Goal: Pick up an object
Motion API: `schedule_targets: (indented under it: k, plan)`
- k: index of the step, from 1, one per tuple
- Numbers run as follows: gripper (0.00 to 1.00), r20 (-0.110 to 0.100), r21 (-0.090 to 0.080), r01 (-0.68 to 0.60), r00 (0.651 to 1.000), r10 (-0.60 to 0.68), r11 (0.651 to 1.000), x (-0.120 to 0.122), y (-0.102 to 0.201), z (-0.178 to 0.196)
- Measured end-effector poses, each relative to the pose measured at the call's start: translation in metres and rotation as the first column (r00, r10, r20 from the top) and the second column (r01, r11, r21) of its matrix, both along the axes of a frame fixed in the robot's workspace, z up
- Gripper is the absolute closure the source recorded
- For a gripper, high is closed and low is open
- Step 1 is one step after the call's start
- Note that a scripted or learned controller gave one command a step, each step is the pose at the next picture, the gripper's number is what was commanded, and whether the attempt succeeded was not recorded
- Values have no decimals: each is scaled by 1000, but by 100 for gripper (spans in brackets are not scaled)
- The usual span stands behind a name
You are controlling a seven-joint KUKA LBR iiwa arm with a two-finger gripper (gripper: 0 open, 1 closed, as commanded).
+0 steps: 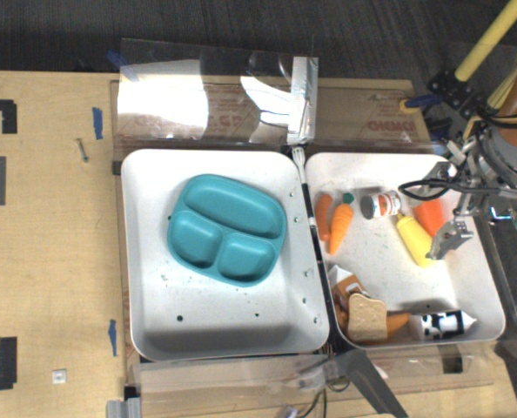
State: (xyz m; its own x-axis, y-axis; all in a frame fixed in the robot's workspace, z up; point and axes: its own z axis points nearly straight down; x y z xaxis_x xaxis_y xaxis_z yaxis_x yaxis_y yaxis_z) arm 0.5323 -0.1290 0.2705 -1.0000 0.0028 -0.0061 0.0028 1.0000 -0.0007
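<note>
The right white bin (380,264) holds several small items. Two orange toy carrots (339,224) lie at its left, and a small white bottle with a red band (382,205) lies near the back. A yellow piece (412,237) lies by an orange piece (430,215) at the right. A slice of toy bread (367,318) and a black-and-white bottle (441,323) sit along the front wall. My gripper (444,243) hangs low over the bin's right side, right beside the yellow piece's near end. Nothing shows as lifted.
The left white bin (145,259) carries a teal divided plate (226,229). The grey arm with cables (489,177) comes in over the right bin's far right corner. A yellow pole (493,29) slants at the top right. Cardboard and clear plastic stand behind both bins.
</note>
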Motion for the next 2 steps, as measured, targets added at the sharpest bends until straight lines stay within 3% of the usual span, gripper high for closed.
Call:
schedule_targets:
  k: [1,2]
  plan:
    - [0,-10,3,-77,997,77,997,12,-91,-114]
    - [0,32,-10,-43,999,43,999,-38,-94,-177]
